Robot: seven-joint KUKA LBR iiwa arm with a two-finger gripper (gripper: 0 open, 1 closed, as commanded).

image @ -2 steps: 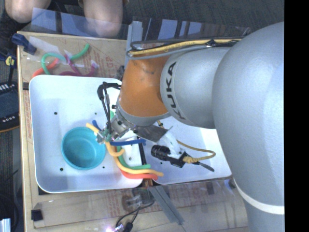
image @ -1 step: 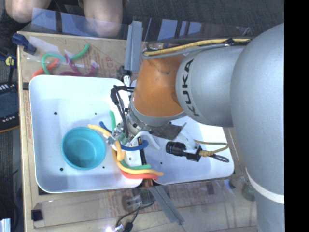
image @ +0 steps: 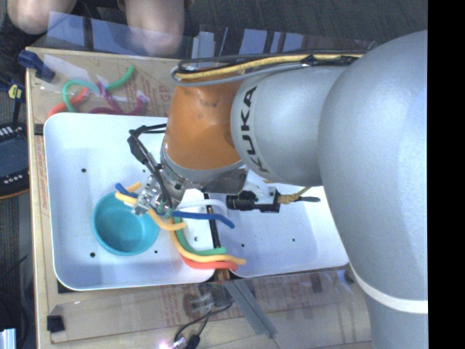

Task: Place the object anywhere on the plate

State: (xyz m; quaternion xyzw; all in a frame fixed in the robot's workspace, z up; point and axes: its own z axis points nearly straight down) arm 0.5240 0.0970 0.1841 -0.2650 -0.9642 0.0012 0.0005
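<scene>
Grey arm [image: 327, 115] looms closest, orange band [image: 200, 126] above wrist, reaching over white bin [image: 65, 166]. Claw [image: 154, 198] sits at upper right rim of teal plate [image: 125, 227]; cannot tell how it stands or whether it grips anything. Plate lies in bin's lower part. Coloured curved strips [image: 207, 257] lie just right of plate, at bin's lower edge. Worktop [image: 109, 307] bare below bin.
</scene>
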